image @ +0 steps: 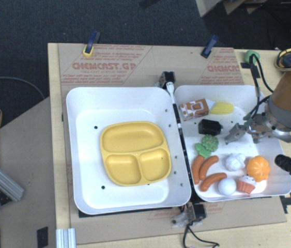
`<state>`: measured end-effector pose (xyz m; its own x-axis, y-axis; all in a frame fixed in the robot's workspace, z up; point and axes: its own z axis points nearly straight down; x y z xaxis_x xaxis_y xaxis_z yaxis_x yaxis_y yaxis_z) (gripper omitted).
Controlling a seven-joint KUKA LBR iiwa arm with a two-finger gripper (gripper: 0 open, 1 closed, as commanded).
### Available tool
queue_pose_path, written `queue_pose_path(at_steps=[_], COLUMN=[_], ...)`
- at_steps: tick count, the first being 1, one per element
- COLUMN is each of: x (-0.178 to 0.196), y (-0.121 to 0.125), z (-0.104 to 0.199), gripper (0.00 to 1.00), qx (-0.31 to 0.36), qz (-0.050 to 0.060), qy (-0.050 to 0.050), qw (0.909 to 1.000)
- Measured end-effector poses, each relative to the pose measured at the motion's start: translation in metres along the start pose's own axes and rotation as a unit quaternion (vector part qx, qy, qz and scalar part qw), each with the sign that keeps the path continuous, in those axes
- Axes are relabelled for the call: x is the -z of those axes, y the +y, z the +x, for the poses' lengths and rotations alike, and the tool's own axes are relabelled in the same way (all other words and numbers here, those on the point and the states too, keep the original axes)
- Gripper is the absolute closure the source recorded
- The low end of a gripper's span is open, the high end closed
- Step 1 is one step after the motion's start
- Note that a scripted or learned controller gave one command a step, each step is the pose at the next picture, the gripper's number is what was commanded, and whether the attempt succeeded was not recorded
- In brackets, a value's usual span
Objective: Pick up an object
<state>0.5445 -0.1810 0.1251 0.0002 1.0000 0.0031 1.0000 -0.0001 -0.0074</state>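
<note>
From my seat, both white bins (78, 154) look like smooth, slightly glossy plastic. The yellow divided tray (134, 152) at centre left reads as matt plastic. The board (150, 61) beneath looks like flat brown paper-faced sheet with red print. At right, the gripper (236, 133) seems dull grey metal, and the toy foods, such as the orange (258, 168), look like smooth plastic.
</note>
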Motion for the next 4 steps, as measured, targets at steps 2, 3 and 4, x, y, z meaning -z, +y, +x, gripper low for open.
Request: queue_pose_path(at_steps=[2, 3, 4], x=[-0.030, 0.025, 0.081], y=[0.001, 0.012, 0.008], z=[0.000, -0.001, -0.010], gripper=[1.00, 1.00, 1.00], qx=[-0.001, 0.001, 0.000], qz=[-0.004, -0.007, -0.008], qy=[-0.002, -0.003, -0.003], qw=[1.0000, 1.0000, 1.0000])
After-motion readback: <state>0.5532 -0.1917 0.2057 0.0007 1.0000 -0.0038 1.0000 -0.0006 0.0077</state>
